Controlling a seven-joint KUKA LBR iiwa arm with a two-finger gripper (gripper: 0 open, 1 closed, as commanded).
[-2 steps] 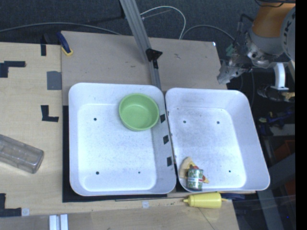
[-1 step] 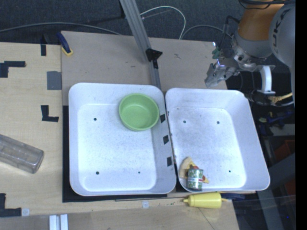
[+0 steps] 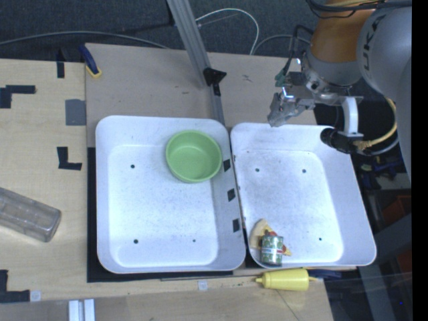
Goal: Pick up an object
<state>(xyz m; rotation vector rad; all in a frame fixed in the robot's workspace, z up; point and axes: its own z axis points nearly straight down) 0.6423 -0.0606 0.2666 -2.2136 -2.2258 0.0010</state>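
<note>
gripper [image 3: 279,116] hangs at the upper right of the frame, over the top edge of the right bin [image 3: 348,179], below the grey arm [image 3: 374,39] with its orange band. nothing shows between the fingers; whether they are apart or together i cannot tell.

a small can [image 3: 271,249] lies in the lower left corner of the right bin, touching a small yellowish piece [image 3: 259,229] just above it. a green bowl [image 3: 193,155] sits upright in the upper middle of the left bin [image 3: 120,199], well apart from the gripper. a yellow bottle [image 3: 286,279] lies on its side on the bench [image 3: 147,79] just below the right bin. a clear container [image 3: 27,214] lies at the far left of the frame. a grey pole [image 3: 190,32] slants down from the top to the gap between the bins.
</note>
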